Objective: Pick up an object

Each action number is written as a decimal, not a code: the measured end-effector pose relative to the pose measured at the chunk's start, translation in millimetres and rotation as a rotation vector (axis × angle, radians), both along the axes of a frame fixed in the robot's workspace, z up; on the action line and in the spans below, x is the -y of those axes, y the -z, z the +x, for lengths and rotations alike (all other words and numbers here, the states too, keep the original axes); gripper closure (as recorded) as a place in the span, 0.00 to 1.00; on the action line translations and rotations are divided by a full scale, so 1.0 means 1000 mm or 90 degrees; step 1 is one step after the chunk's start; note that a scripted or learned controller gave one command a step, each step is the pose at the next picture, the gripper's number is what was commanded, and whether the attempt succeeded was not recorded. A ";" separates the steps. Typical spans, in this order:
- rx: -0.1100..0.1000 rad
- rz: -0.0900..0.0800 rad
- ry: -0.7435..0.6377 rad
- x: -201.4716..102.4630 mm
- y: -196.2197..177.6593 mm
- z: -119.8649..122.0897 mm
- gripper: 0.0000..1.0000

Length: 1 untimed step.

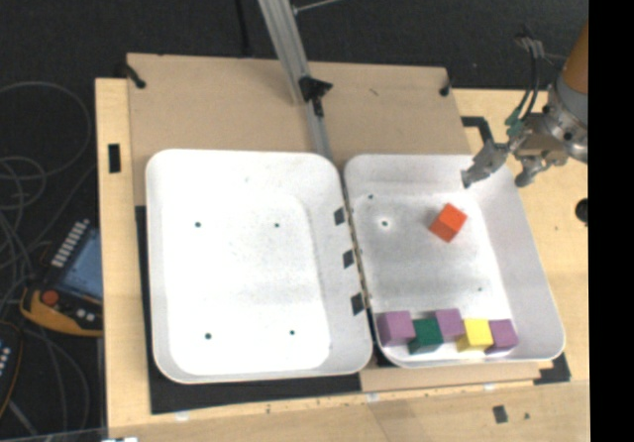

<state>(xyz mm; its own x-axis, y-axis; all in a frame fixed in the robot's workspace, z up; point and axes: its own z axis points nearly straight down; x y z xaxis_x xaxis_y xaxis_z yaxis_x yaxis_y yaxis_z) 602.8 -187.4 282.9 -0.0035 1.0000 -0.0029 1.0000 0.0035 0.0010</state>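
Even, fairly bright overhead light falls on the bench, while the floor around it stays nearly black. The two white bins, the left bin and the right bin, are close to overexposed, their surfaces washed pale with faint grey speckle. Shadows are soft and short, lying toward about 6 o'clock under the bin rims. The picture is low in resolution and slightly soft throughout, with blurred edges on small objects.

Probably a robotics lab: teach pendant, loose cables, two white bins.
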 end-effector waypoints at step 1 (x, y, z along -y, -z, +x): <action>0.000 0.000 0.004 0.015 -0.011 -0.059 0.00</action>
